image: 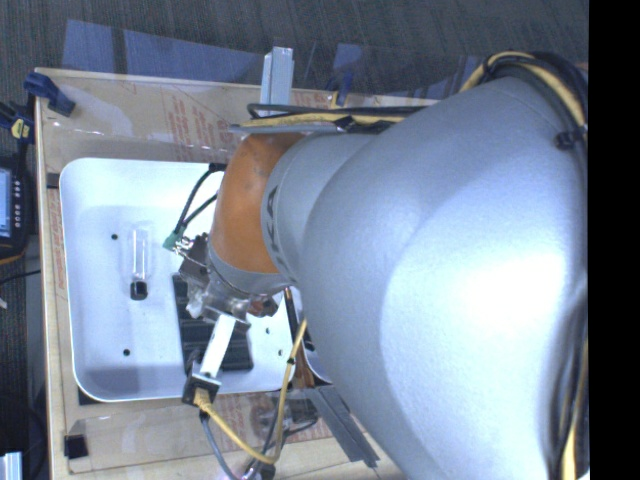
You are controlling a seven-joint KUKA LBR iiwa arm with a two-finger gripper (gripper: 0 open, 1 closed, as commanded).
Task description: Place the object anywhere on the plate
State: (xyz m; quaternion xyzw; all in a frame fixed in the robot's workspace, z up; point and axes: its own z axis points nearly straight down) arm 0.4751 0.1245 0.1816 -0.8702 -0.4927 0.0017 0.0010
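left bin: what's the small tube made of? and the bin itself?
Tube: looks like clear plastic or glass. The white floor shows through it, and a dark cap, maybe rubber, sits at its near end. Bin: likely moulded plastic, a smooth semi-gloss white with rounded corners and a soft sheen.

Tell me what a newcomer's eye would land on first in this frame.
The grey arm looms across the right and middle of the view, covering much of the bench. Its orange band hangs over the right part of the left white bin. In that bin, left of the arm, a clear tube with a dark end lies apart from it.
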